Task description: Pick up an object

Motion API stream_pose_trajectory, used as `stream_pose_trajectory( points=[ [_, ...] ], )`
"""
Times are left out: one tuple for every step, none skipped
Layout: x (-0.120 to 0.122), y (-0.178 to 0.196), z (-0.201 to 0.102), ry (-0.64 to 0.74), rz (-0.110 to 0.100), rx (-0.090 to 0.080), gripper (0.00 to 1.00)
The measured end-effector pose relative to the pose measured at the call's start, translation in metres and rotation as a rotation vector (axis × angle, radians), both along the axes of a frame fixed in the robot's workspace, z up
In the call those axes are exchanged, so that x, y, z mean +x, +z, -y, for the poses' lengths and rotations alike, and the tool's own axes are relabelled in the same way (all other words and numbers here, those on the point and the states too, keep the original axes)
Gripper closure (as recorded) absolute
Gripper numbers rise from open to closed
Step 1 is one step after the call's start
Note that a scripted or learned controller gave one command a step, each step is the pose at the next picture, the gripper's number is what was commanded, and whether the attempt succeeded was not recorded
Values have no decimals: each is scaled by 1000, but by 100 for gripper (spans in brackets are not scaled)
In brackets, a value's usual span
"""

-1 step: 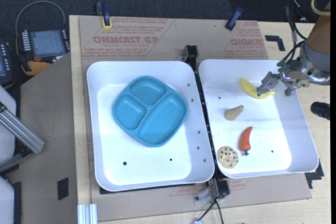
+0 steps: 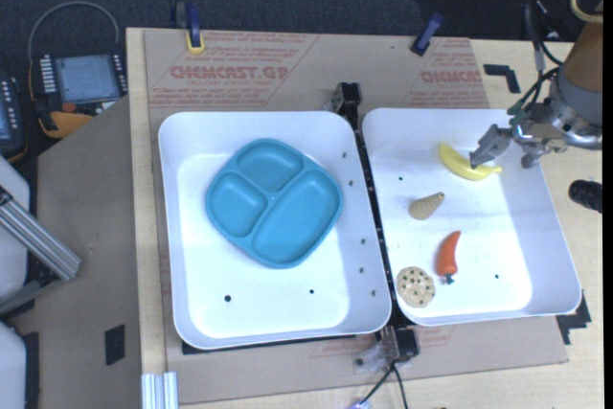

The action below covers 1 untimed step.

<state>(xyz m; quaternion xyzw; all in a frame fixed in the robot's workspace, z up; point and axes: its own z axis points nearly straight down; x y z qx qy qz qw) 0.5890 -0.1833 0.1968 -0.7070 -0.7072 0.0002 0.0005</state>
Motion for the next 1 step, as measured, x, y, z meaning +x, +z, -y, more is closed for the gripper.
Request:
stream_pose_trajectory(
  points=[
    [1,-64,0,0,-7,2,0]
  ],
)
